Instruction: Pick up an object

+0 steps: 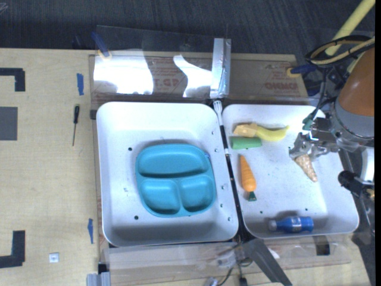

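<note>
The right bin [333, 216] holds a yellow banana [265, 131], a green block [245, 142], an orange carrot [247, 174], a blue bottle [292, 223] and a tan wedge-shaped piece [308, 167]. My gripper [305, 149] hangs over the right side of this bin. It sits directly above the upper end of the tan wedge, close to it or touching it. The arm's grey wrist and orange band [360, 91] hide the bin's far right corner.
The left bin [113, 136] carries a blue three-compartment tray [175, 177]. A clear plastic sheet and a metal bracket [220, 67] stand behind the bins. Cables and a yellow hose [351, 19] hang at the upper right. Wooden bench lies to the left.
</note>
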You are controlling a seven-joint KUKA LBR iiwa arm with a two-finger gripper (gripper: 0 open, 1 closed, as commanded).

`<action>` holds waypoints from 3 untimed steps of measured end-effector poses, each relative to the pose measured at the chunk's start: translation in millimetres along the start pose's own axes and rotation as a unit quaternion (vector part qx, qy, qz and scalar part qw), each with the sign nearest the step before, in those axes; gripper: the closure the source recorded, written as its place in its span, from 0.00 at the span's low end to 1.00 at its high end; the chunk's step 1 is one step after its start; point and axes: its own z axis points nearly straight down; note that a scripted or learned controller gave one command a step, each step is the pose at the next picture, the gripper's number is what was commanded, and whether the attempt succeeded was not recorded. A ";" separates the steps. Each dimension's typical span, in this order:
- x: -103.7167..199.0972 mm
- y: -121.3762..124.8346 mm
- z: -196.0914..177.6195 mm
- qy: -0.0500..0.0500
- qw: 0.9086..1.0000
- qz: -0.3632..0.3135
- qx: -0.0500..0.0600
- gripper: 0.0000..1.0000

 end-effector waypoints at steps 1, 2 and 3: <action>-28.2 8.6 -39.4 -0.001 0.999 0.050 0.001 1.00; 7.1 -52.3 -23.3 -0.001 1.000 0.008 0.004 1.00; -30.4 -31.5 14.0 0.000 0.998 -0.063 0.004 1.00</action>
